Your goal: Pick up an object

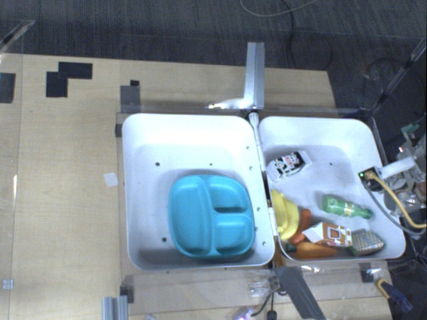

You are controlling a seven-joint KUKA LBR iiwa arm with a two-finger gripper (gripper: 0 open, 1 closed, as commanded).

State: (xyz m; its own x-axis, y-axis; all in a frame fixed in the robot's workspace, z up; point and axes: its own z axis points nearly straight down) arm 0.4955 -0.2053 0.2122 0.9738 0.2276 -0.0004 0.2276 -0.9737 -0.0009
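White plastic makes up the two shallow bins, set side by side on the wooden bench (60, 179) so that things can pass from one to the other. The left bin (143, 145) bears a blue sectioned plate (210, 214) lying flat toward its near side. The right bin (347, 139) holds the clutter: everything has gathered along its near and left edges, probably because the floor dips there. A yellow banana (285, 216) lies against the divider, with an orange carrot (313, 249) just nearer, touching a small printed carton (335, 233). A green bottle (346, 209) lies on its side toward the middle, apart from the heap, so it looks the easiest thing to pick. A grey meshed scrubber (365, 243) sits at the near right corner, and a black-and-white card (288, 164) lies alone farther back. At the right rim, part of the arm (393, 172) with cabling reaches in; whether its tool is open or closed, I cannot tell, and nothing appears between its fingers.
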